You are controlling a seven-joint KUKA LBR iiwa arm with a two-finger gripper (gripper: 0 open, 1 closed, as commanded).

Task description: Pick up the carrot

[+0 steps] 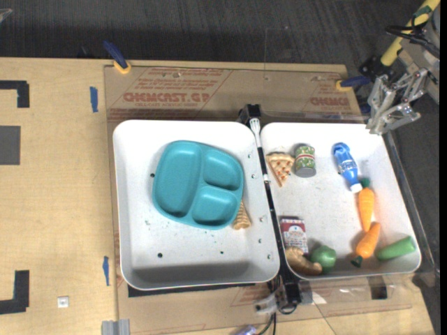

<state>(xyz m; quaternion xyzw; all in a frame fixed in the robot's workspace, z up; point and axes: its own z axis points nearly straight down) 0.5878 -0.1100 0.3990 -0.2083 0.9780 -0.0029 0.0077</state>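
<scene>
A teal divided plate (pixel 198 183) fills the left bin (pixel 133 257). In the right bin (pixel 328 208), two carrots (pixel 367 206) (pixel 368 239) lie lower right, below a blue bottle (pixel 344 160). The gripper (pixel 394 107) hangs upper right; its opening cannot be told.

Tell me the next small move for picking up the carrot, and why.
Probably swing the gripper in over the right bin until it hangs above the upper carrot. The gripper sits outside the bin's far right corner, away from everything. That carrot lies near the right wall, between the blue bottle and a second carrot.
</scene>
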